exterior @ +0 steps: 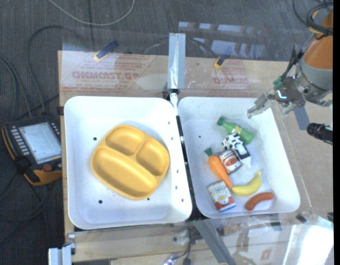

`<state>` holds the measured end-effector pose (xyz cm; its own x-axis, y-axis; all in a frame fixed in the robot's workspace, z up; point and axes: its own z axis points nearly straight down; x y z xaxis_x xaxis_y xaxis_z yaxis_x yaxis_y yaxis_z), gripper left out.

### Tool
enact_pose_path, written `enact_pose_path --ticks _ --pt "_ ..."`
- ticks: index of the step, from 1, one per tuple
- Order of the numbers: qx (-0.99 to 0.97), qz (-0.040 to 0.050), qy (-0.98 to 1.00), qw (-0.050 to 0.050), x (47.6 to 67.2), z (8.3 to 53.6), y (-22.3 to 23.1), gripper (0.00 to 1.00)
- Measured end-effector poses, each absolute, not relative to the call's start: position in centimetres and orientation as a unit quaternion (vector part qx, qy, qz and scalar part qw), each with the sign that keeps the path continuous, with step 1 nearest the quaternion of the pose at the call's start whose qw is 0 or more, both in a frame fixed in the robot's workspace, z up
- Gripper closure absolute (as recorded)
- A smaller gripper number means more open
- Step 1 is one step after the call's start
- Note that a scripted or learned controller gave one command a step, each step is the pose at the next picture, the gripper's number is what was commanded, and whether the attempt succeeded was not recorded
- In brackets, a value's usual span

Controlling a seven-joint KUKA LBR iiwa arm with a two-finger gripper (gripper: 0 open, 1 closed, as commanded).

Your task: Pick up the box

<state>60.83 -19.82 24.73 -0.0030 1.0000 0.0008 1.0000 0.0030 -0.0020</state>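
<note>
A small box (221, 196) with a yellow and red label lies near the front of the right bin (286, 164), between a carrot (218, 170) and a banana (248, 185). A black-and-white cow-patterned carton (235, 144) lies in the middle of the same bin. My gripper (279, 110) hangs over the bin's back right corner, well above and behind both. It is open, its fingers (258, 107) spread wide with nothing between them.
The right bin also holds a green bottle (235, 128), a red-and-white can (230, 160) and a sausage (259, 200). The left bin (81, 203) holds a yellow divided plate (130, 160). A teach pendant (33, 145) lies left of the bench.
</note>
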Motion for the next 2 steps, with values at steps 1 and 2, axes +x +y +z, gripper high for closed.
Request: enact_pose_path --ticks 1,2 --pt "-0.646 -0.0087 -0.763 -0.016 59.9 12.0 -22.0 0.0" --pt "-0.646 -0.0138 -0.763 -0.03 55.0 11.1 -21.1 0.0"
